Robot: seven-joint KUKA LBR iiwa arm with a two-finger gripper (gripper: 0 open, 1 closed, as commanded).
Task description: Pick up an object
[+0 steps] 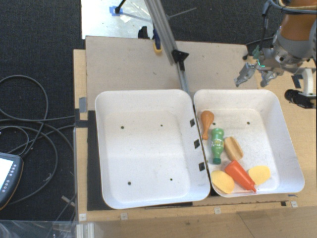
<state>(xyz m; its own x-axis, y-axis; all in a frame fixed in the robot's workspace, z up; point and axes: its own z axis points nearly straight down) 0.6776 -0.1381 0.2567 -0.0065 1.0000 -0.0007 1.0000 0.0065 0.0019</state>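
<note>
Fingers [253, 77] spread and holding nothing, hovering above the right bin's [282, 113] far rim, toy foods clustered in that bin's near left part, green bottle [217, 145] among them, left bin [109, 133] alongside

The arm [297, 19] is cut off at 1 o'clock; a tablet [7, 175] is cut at 9 o'clock.

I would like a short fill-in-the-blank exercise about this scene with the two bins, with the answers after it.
1. All the toy food lies in the ___ bin.
2. The bottle is coloured ___.
3. The carrot lies between two ___ chips.
4. The gripper hangs above the bench, ___ the bins.

Answers: right; green; yellow; outside
</note>
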